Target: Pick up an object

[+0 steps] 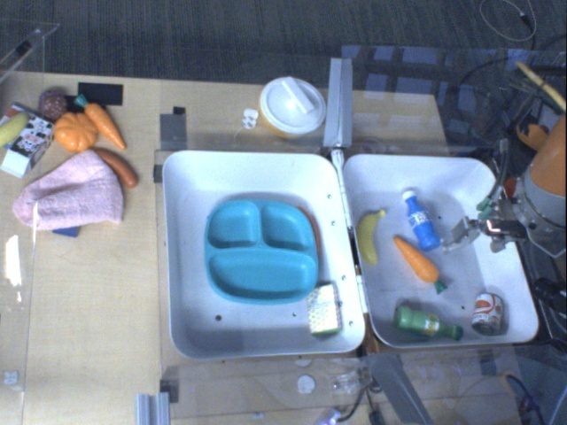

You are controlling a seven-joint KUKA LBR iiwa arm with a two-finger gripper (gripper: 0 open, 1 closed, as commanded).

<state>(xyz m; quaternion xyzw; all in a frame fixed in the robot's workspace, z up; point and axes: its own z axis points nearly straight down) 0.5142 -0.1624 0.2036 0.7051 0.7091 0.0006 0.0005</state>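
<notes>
The right bin (381,180) holds a yellow banana (368,235), a blue bottle (421,221) with a white cap, an orange carrot (416,260), a green bottle (423,322) lying on its side and a small red-and-white can (485,312). My gripper (478,232) hangs over the right side of this bin, just right of the blue bottle and the carrot. Its fingers are spread, with nothing between them. The left bin (186,237) holds a blue sectioned tray (261,251) and a yellow-green sponge (323,310).
A white lidded bowl (292,106) stands behind the bins. On the bench at far left lie a pink cloth (71,193), a toy carrot (104,122), a small pumpkin (74,133) and a sausage (120,166). Cables run at the right.
</notes>
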